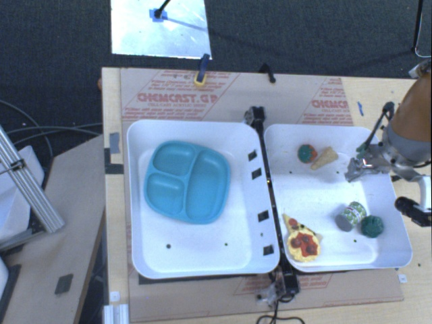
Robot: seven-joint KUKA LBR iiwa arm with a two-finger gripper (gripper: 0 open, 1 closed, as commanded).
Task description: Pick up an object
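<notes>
Two shallow white bins are seen side by side on the counter [169, 90], which is covered by a printed brown sheet. The left bin [145, 248] is occupied by a blue divided plate [186, 181], set toward its left and upper part. A black divider [264, 187] with clips runs between the two bins.

The right bin [388, 252] holds the loose objects. Near its upper edge a small green and red ball [307, 153] is found, with a tan wedge-shaped piece [325, 157] just beside it on the right. At the lower left corner a yellow and red pizza-slice toy [302, 240] is laid close to the divider. Toward the lower right a small green-labelled can [351, 215] lies on its side, with a dark green round object [371, 227] touching or nearly touching it on the right.

The arm is brought in from the right edge, its orange band visible at the upper right. The claw [356, 171] is positioned over the upper right part of the right bin, above the can and to the right of the tan wedge, apart from both. Whether the claw is spread or closed cannot be told from this angle, and nothing is seen in its grip.

Outside the bins, a yellow and blue clip [201, 73] is seen at the counter's far edge, and a reflective square panel [159, 19] lies on the dark floor beyond.
</notes>
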